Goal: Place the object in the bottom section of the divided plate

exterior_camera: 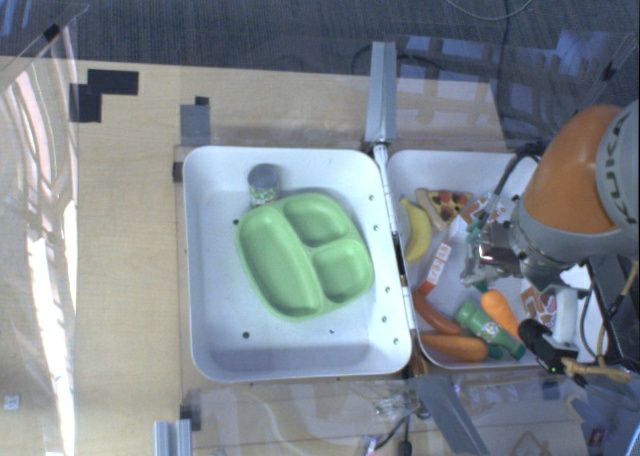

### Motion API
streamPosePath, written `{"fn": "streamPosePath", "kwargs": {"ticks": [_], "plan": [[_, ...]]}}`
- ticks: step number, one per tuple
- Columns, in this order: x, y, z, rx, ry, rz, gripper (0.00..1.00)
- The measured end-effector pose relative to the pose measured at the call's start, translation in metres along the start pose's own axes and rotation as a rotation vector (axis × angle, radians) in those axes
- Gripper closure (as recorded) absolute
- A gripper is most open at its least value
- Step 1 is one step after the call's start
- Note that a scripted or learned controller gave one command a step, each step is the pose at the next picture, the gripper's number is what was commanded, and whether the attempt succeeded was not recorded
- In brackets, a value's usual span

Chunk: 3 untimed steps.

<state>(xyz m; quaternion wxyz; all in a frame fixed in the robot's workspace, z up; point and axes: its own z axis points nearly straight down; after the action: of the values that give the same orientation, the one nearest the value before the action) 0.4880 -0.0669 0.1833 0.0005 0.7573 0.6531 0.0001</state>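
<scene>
**Green plate waiting, arm busy picking in the other bin**

Green divided plate sits in the left bin with all three sections bare, and a small grey can touches its top-left rim. To the right of the plate, the other bin holds the clutter: banana, carrot, green bottle and an orange piece. The tool is down among these, well right of the plate. Honestly can't tell if it's spread or pinching anything, it's too small and busy there.

So I'd call this the pick step, nothing delivered yet. Next it needs a firm grab, a lift clear of the divider wall, then travel left to the plate's bottom section.
</scene>
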Motion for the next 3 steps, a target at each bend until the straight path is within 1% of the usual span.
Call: {"fn": "streamPosePath", "kwargs": {"ticks": [1,2,3], "plan": [[0.052,-0.007,-0.053,-0.002,0.001,-0.095,1.00],[0.146,0.008,-0.025,0.002,0.000,0.052,1.00],[0.140,-0.015,0.001,0.003,0.000,0.177,1.00]]}}
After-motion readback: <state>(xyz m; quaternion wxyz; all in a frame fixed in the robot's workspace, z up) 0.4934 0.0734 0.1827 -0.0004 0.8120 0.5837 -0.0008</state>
